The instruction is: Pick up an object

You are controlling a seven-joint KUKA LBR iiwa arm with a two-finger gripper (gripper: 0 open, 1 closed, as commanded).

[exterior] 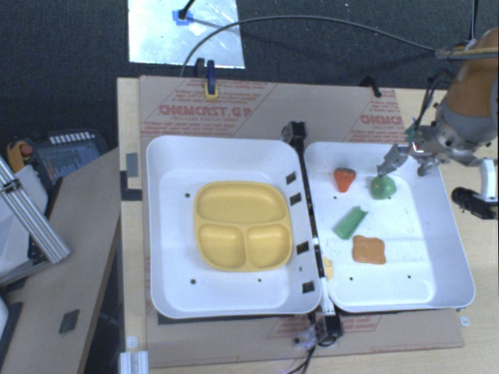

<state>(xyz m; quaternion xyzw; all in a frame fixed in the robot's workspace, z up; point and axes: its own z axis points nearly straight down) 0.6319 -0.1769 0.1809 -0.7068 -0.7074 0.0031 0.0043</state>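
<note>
Reaching in over the far side of the right bin (444, 232), the gripper (399, 160) hangs just above a small green ball (382, 186); whether its jaws are apart or together I cannot tell, and nothing is seen between them. The ball lies on the bin floor near the far wall. Just beside the ball, toward the left bin (168, 209), lies an orange-red piece (344, 179). Nearer than the ball lies a green block (351, 222), and nearer again an orange slice (368, 249). A yellow divided tray (240, 224) sits in the left bin.
</note>
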